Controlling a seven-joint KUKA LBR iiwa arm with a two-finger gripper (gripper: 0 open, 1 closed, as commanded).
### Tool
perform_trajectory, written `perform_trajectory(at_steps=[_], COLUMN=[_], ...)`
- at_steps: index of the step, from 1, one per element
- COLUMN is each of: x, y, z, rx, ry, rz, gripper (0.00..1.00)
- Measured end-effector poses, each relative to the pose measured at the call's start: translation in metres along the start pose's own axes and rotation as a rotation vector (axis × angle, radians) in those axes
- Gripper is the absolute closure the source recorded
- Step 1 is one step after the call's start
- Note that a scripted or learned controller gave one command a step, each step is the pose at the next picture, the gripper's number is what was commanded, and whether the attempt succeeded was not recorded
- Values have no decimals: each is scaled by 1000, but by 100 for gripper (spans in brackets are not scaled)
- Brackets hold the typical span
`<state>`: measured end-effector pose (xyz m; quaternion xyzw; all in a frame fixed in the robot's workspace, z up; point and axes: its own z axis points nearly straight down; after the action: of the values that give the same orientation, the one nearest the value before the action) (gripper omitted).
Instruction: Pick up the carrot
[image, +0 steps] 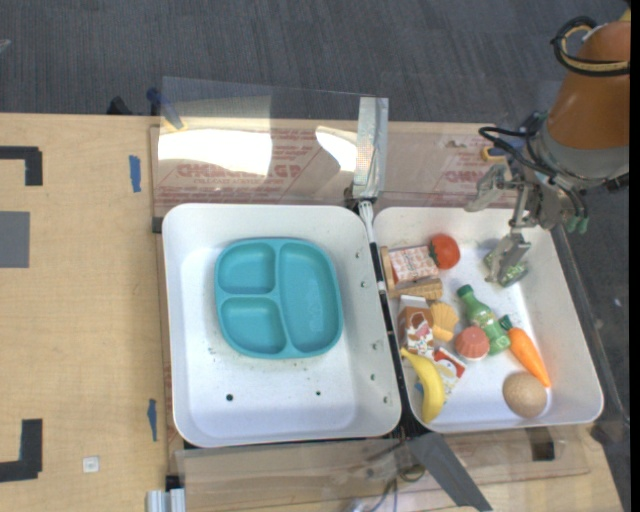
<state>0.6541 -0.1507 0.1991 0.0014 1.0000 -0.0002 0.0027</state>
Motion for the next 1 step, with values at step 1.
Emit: perform_trajectory(at_steps=[1], x=[30], y=[-45], z=[94], rx=[-3], ry=[10], rz=[-126], gripper=[0])
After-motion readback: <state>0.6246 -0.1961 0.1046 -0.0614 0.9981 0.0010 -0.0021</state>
